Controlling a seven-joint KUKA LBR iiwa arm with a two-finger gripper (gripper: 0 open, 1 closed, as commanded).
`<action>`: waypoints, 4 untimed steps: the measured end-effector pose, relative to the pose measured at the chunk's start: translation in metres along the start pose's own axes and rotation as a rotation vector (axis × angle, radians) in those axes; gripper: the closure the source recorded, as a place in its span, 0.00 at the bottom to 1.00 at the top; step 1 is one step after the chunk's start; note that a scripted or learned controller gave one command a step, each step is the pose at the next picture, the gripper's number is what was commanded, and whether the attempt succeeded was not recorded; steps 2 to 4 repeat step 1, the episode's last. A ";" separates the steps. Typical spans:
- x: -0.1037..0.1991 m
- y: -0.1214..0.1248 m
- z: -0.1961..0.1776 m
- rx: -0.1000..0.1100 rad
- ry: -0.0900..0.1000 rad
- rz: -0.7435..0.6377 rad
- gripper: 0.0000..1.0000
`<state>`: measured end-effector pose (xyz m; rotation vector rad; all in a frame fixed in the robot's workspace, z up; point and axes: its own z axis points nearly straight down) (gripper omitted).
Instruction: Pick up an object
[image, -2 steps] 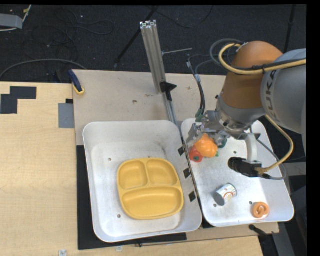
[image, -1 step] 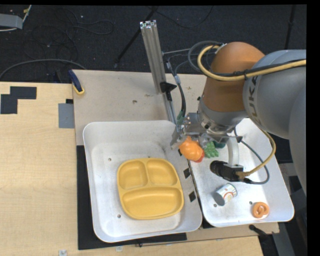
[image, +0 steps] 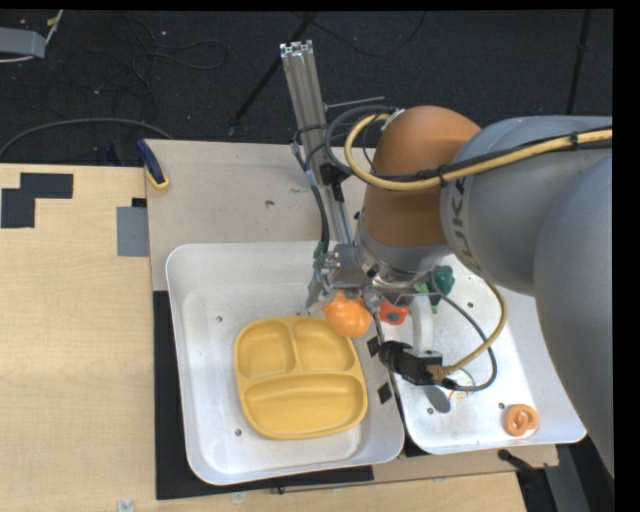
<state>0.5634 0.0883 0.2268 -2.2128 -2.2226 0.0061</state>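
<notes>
Now, the orange ball (image: 348, 318) is the one to watch. It is small and round and sits at the far right corner of the yellow tray (image: 300, 385), touching its rim or just over it, I can't say which. That puts it inside the left bin (image: 200, 300), close to the side that meets the right bin (image: 480, 428). Being round, it has no long axis to line up with, so I'd judge any closing direction should serve. What matters is the offset: the gripper (image: 338, 292) hangs at the ball's far side in this slanted view, its tip meeting the ball's upper edge. So the ball lies just toward the camera and a shade right of the tip. Whether the ball is under the tip, beside it, or in its grasp, the view won't settle. The wrist's bulk crowds the tip, and I cannot tell how far the gripper is parted or whether it has hold of anything. Just right of the ball, a small red and green piece (image: 394, 313) sits by the dividing wall, near enough to get caught in a sloppy close. Farther out, an orange ring (image: 519, 420) lies in the right bin's near corner, well apart.
</notes>
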 end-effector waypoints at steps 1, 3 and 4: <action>-0.002 0.001 -0.001 -0.002 -0.001 0.003 0.00; -0.002 0.001 -0.001 -0.002 -0.001 0.003 0.00; -0.002 0.001 -0.001 -0.002 -0.001 0.003 0.00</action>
